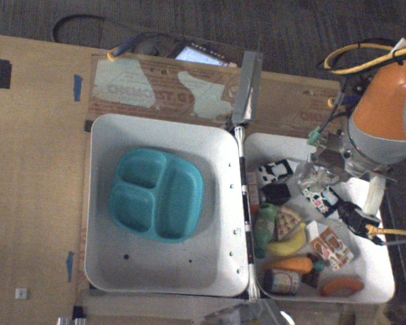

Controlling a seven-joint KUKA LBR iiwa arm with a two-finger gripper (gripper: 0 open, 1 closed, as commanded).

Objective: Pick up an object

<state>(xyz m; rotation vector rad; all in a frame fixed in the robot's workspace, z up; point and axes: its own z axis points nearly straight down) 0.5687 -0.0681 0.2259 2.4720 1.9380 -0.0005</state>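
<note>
1. Hovering over the right bin [383, 277], near its far edge: pincer [319, 177], finger state impossible to tell, nothing visibly held.
2. Piled along the right bin's left and near sides: banana [290, 244], carrot [291, 264], small jar [281, 281], black-and-white cow toy [275, 171].
3. Probably light, stiff plastic; banana curved and likely slippery, best pinched across its middle.
4. Resting in the left bin [111, 137]: teal divided plate [157, 194].
5. Printed writing on the cardboard at the bench's far edge, too faint to read.

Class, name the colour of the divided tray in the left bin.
Teal, seen in the camera view: the divided tray.
</note>
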